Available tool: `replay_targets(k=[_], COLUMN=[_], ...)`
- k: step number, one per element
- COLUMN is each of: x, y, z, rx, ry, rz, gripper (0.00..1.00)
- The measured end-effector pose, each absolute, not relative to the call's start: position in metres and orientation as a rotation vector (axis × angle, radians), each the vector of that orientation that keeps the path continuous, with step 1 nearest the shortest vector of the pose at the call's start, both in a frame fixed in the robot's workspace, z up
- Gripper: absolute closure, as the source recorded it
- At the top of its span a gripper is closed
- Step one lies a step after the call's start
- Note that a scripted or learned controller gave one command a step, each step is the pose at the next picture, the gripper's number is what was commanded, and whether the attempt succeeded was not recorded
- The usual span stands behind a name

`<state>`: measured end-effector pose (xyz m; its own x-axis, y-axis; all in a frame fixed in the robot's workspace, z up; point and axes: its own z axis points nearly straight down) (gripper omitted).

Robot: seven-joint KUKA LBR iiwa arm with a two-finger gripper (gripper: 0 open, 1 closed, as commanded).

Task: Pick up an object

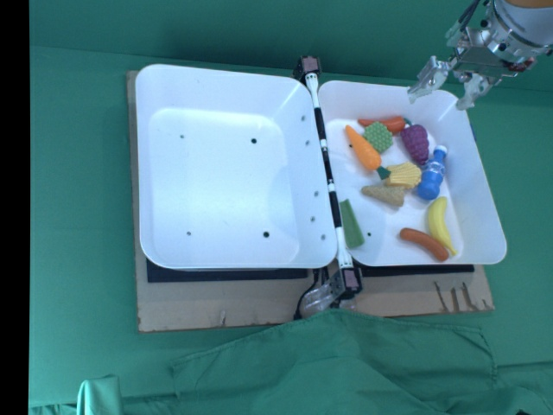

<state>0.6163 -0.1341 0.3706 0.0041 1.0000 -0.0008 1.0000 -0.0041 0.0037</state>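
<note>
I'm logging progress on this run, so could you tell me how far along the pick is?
Nothing looks picked yet. The hand hangs open above the far rim of the right bin, with nothing between its fingers. The toys lie in that bin: carrot, grapes, blue bottle, banana, sausage. Descending, closing on one and lifting all remain.
</note>
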Motion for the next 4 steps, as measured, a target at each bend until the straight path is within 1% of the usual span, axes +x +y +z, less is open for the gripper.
replay_targets(k=[1,2,3,4], x=[0.592,0.546,0.625,0.652], y=[-0.191,-0.187,-0.187,-0.165], z=[0.289,0.203,0.183,0.289], rx=[2.233,2.233,2.214,2.209], ry=[2.211,2.218,2.214,2.211], rz=[-0.008,-0.007,0.007,0.015], gripper=[0.00,0.00,0.00,0.00])
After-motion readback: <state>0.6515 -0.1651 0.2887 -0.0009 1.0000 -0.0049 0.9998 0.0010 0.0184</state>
